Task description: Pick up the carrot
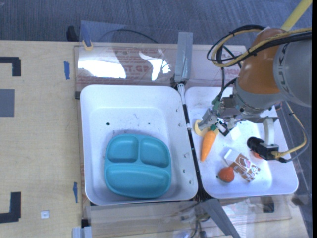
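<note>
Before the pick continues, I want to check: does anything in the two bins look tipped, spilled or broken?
Nothing stands out. The carrot lies intact in the right bin, and the blue plate sits flat in the left bin.

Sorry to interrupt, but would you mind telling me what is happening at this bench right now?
The grey arm with the orange band is reaching into the right white bin, after the orange carrot. Its hand sits right at the carrot's green top end; whether it has a grip cannot be told from this view. The carrot lies along the bin's left side, near a small round orange-red fruit and a patterned packet. The left white bin holds a teal divided plate.
</note>
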`<state>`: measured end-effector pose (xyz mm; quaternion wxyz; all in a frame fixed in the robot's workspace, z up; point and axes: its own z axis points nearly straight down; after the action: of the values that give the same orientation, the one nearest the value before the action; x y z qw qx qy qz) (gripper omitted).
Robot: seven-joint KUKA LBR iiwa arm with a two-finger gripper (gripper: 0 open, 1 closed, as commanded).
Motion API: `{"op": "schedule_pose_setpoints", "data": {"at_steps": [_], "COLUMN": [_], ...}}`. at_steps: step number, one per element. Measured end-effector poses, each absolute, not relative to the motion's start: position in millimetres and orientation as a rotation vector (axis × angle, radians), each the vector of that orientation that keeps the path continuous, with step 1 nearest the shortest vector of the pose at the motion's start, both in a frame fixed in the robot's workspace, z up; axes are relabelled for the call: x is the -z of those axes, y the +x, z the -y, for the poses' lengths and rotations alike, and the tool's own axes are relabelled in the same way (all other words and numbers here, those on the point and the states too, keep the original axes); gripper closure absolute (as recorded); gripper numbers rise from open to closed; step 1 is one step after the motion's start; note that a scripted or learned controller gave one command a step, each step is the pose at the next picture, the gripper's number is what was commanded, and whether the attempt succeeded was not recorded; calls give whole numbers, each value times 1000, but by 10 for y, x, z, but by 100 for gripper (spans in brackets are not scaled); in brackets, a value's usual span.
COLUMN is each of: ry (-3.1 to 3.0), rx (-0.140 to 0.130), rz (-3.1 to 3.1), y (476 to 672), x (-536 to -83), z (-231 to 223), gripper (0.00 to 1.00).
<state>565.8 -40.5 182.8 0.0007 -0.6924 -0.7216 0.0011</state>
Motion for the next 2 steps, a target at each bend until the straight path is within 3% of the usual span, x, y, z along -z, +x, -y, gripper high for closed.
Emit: {"op": "schedule_pose_setpoints", "data": {"at_steps": [1,2], "ry": [-2261,-2228], "rx": [-7,-2], "rz": [2172,2216], "y": [5505,6145], "x": [-1829,-2189], "z": [525,789], "gripper": [0,0]}}
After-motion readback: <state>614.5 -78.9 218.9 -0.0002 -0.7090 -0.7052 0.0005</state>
